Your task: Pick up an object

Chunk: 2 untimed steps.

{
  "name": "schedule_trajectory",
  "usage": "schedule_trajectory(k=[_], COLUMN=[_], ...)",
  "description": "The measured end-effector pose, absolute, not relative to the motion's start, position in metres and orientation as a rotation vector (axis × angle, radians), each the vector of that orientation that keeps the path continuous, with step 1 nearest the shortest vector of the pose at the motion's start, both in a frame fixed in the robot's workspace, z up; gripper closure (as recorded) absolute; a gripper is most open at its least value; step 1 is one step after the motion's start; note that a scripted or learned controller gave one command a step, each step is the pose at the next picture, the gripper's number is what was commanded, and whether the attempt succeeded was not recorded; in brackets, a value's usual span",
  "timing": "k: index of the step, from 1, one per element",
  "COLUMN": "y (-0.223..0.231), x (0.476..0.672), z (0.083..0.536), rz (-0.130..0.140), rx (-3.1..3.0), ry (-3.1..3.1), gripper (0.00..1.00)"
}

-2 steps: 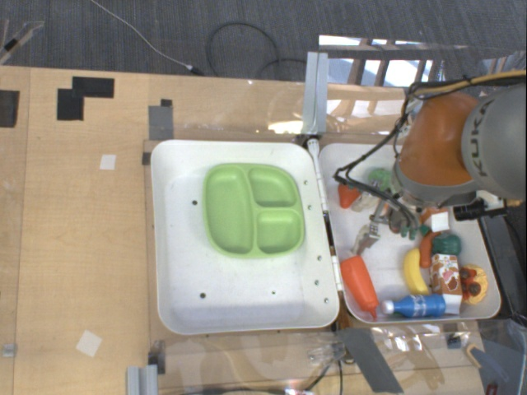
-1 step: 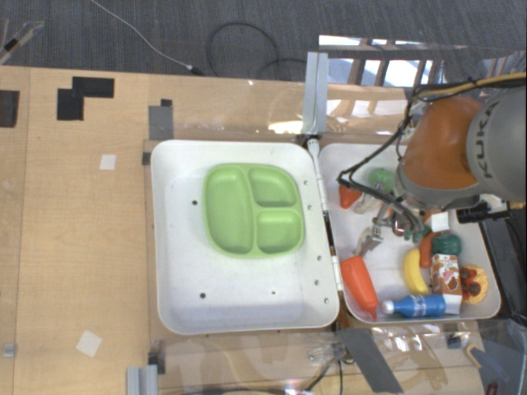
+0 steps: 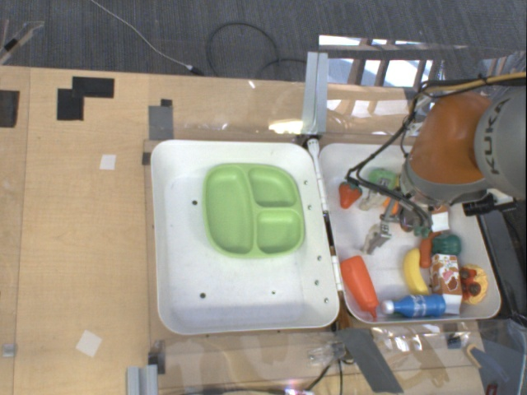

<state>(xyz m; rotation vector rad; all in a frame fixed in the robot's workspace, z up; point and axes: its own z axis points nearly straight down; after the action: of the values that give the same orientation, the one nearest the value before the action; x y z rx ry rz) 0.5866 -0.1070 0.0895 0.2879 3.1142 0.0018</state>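
Low now, claw [image 3: 377,238] over open floor of right bin [image 3: 331,189].

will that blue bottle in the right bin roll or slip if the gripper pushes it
The blue bottle lies on its side, so it would probably roll. It looks smooth and rounded, maybe slippery. The banana close beside it might check that.
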Motion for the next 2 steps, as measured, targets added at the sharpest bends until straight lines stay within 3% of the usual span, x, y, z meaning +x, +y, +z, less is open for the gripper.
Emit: schedule_trajectory(k=[1,2], y=[-0.112,-0.141], x=[0.612,0.542], z=[0.089,0.090], rz=[0.002,-0.002], rx=[0.383,0.215], ry=[3.105,3.119], gripper=[0.00,0.00])
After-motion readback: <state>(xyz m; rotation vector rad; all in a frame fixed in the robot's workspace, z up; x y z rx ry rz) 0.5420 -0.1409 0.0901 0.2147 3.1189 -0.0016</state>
